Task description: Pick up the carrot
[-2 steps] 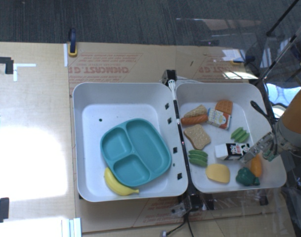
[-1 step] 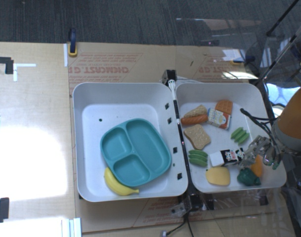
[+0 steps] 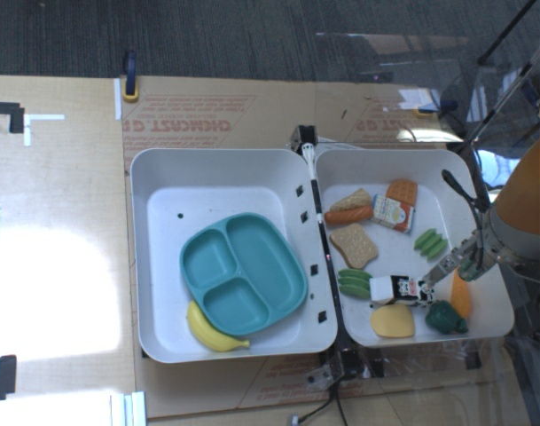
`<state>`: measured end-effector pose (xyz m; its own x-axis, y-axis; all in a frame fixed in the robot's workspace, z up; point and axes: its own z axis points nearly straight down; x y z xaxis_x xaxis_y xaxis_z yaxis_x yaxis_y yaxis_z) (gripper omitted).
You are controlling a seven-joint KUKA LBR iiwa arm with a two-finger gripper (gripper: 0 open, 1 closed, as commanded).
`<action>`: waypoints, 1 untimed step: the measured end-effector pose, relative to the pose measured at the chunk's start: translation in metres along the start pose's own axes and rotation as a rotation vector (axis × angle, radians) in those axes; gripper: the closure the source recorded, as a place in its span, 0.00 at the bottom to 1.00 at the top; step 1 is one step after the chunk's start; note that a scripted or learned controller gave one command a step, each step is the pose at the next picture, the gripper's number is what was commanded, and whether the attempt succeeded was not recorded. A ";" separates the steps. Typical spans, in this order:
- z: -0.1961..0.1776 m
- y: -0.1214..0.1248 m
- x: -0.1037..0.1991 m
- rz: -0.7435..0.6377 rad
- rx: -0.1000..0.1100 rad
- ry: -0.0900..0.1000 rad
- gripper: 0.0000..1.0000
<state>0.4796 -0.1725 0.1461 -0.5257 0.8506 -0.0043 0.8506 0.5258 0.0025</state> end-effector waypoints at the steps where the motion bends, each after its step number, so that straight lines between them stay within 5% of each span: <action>1: -0.047 0.049 0.079 0.094 0.000 0.001 1.00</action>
